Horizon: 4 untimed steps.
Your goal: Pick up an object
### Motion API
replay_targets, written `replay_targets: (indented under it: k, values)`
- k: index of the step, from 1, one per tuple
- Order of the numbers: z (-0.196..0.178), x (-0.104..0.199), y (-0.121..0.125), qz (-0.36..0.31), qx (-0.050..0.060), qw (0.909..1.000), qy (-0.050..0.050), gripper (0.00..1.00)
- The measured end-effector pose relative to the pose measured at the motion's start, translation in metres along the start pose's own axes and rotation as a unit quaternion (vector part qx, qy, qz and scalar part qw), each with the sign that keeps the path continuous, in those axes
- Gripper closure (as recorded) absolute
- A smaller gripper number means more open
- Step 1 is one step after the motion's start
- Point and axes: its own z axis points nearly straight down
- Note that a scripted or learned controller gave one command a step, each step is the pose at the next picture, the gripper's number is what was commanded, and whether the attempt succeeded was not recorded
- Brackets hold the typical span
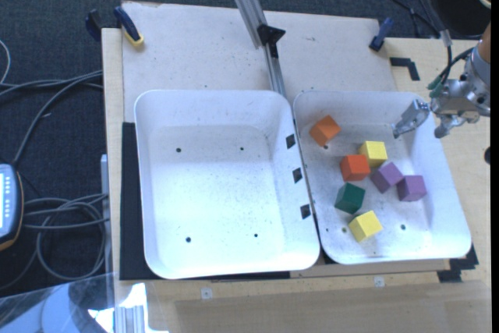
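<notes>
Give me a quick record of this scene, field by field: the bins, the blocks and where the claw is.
left bin: white, shallow
right bin: white, holds seven blocks
blocks: orange, red-orange, two yellow, two purple, green
claw: above the right bin's far right corner, open, holding nothing
nearest block to claw: upper yellow

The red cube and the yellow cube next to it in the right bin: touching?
Touching, it seems. In the camera view, the red cube and the yellow cube meet corner to edge with no white bin floor between them.
</notes>
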Motion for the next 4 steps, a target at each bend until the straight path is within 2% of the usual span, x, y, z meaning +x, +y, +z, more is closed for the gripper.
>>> replay_targets:
  k: [1, 2, 3, 4]
  values:
    - [0.000, 0.000, 0.000, 0.000, 0.000, 1.0000, 0.000, 0.00]
    - [0.043, 0.001, 0.004, 0.001, 0.002, 1.0000, 0.000, 0.00]
    - [0.106, 0.006, 0.005, 0.001, 0.003, 1.0000, 0.001, 0.00]
    - [0.149, 0.008, 0.009, 0.000, -0.004, 1.0000, 0.002, 0.00]
